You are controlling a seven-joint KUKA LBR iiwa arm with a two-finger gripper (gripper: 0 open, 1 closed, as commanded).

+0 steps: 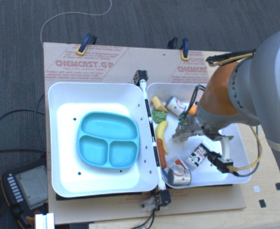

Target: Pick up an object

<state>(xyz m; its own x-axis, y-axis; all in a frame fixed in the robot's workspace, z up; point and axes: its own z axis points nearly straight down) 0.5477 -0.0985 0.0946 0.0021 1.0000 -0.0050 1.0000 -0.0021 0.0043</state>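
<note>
Fingers (180, 133) of the gripper (183, 131) point down into the right bin (240, 173); whether they are apart or together cannot be told, and nothing shows between them. Just left of them lies a banana (160, 129), with a carrot (161, 152) below it. Down and to the right sits a small black-and-white box (197, 156), and farther down a can (179, 173). Far left, a blue plate (108, 140) rests in the left bin (63, 99).

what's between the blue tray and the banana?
In the camera view: bare white floor of the left bin, then the two bins' touching rims, between blue tray and banana.
</note>
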